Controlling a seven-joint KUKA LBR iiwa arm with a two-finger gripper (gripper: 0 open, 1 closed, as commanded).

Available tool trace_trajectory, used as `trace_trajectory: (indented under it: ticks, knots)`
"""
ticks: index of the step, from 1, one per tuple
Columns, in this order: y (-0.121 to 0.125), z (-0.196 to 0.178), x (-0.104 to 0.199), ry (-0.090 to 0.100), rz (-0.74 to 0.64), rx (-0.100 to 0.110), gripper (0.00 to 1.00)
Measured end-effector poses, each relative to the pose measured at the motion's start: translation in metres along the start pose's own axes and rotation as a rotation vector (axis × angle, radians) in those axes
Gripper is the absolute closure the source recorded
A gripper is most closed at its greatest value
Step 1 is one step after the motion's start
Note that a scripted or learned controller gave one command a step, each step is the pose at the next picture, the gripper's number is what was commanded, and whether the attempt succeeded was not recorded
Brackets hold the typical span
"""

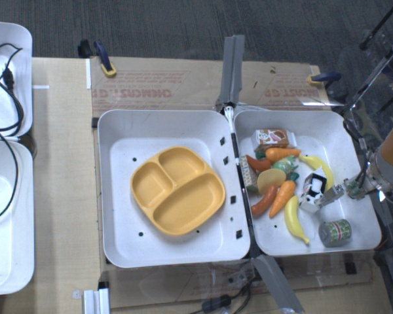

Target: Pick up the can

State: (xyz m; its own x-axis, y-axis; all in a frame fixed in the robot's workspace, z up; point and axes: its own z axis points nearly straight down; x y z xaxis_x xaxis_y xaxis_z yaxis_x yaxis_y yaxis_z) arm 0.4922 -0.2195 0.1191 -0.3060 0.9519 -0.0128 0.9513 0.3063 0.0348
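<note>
- We see two white bins side by side on the bench: the left bin (pixel 118 195) in the middle of the frame and the right bin (pixel 354 169) toward the right edge.
- In the left bin lies a yellow plate (pixel 177 190) with three compartments, a little tilted in the frame.
- The can (pixel 335 232) lies on its side in the lower right corner of the right bin, near the bin's lower wall. It has a grey end and a green patterned label.
- Just left of the can we see a banana (pixel 293 220), and a second banana (pixel 319 165) lies higher, near the middle of the bin.
- Two carrots are in the pile at the left side of this bin: one (pixel 282 153) higher, one (pixel 282 197) lower, next to a red pepper (pixel 264 200).
- A small box (pixel 273 137) with a red and white label stands at the top of the pile.
- A black and white cow toy (pixel 313 190) lies between the bananas.
- The gripper (pixel 332 194) reaches in from the right edge of the frame, above the can and apart from it; its tip is just beside the cow toy.
- We cannot tell if the gripper is released or clenched, and we see nothing grasped in it.
</note>
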Motion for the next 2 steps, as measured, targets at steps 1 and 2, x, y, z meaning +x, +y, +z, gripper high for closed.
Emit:
trace_trajectory:
  ticks: [1, 2]
  knots:
    - [0.05, 0.015, -0.019, 0.01, -0.166, 0.021, 0.0]
    - [-0.015, 0.027, 0.003, 0.017, -0.221, 0.033, 0.0]
